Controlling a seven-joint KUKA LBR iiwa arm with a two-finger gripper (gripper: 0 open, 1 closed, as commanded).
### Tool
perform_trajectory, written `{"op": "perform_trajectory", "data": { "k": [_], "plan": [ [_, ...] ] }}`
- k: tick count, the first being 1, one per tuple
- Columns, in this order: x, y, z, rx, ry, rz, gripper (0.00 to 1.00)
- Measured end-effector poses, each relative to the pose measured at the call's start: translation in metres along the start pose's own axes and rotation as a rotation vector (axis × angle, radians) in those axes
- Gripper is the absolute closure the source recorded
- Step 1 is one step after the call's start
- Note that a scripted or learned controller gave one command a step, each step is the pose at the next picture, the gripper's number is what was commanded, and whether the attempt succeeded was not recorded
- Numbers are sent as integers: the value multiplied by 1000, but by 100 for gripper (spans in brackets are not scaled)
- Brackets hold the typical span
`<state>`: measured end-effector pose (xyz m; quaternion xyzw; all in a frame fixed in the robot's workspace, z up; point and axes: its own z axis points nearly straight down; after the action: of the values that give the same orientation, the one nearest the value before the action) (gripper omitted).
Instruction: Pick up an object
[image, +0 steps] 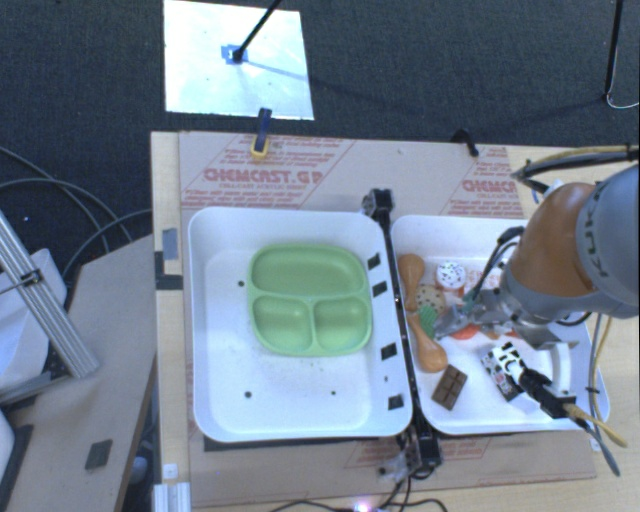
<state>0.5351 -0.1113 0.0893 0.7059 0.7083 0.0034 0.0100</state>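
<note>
Orange and green pieces lie crowded at the left edge of the right bin, just beside the tool, whose state you cannot tell. Choose one item, such as the brown bar near the bin's front edge. Centre above it, descend squarely, and avoid the neighbouring pieces. The green tray occupies the left bin.

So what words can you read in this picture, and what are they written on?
"CHEMCAST GP" in red letters on the brown paper sheet under the bins, at the upper left.
The same red print on that sheet at the upper right, partly covered; the letters are too cut off to read fully.
White markings on the small black item in the right bin: too small and blurred to read.
</note>
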Motion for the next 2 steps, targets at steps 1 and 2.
{"op": "perform_trajectory", "data": {
  "k": [1,2],
  "plan": [
    [13,-42,3,13,4,7,0],
    [22,17,4,12,3,0,0]
  ]
}}
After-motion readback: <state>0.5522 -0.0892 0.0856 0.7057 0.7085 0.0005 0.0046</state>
